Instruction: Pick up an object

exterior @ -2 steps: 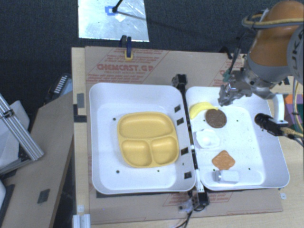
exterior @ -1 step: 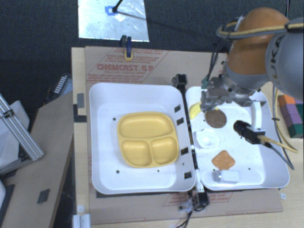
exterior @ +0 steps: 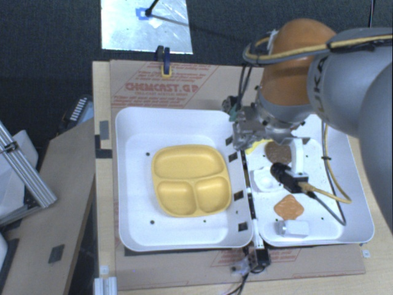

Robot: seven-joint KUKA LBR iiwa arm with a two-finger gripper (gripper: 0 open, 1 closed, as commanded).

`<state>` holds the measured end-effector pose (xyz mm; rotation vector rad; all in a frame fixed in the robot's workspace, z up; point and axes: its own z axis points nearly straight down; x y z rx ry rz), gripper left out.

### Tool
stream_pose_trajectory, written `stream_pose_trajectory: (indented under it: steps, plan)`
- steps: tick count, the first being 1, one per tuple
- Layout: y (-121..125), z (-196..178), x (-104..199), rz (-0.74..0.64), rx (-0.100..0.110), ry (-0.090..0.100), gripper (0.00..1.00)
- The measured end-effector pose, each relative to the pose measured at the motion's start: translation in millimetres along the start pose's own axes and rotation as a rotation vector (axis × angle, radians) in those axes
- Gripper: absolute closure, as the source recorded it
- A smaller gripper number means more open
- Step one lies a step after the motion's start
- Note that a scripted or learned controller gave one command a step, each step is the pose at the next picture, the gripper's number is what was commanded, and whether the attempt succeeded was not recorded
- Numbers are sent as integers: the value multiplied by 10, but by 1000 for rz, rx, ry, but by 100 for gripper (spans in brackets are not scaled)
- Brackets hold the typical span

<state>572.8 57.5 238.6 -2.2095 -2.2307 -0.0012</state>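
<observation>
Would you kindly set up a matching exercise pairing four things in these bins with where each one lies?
Things: 1 yellow divided tray; 2 dark brown disc; 3 orange-brown piece; 4 pale block.
Places: A view's right bin, nearest the front rim; B right bin, farthest back; C view's left bin; D right bin, between disc and block.
Pairs: 1-C, 2-B, 3-D, 4-A.

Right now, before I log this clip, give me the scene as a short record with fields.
left bin: one yellow divided plate, lying flat
right bin: brown disc at back, orange-brown piece nearer front, pale block at front
arm: reaches in from the right, above the right bin
gripper: over the divider between bins, toward the back
pickup: listed things lie in their bins, none lifted
</observation>
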Motion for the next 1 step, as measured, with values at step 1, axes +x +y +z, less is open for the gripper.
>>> stream_pose_trajectory:
  steps: [1]
  plan:
    - [-59, -12, 531, 0, -2, 0, 100]
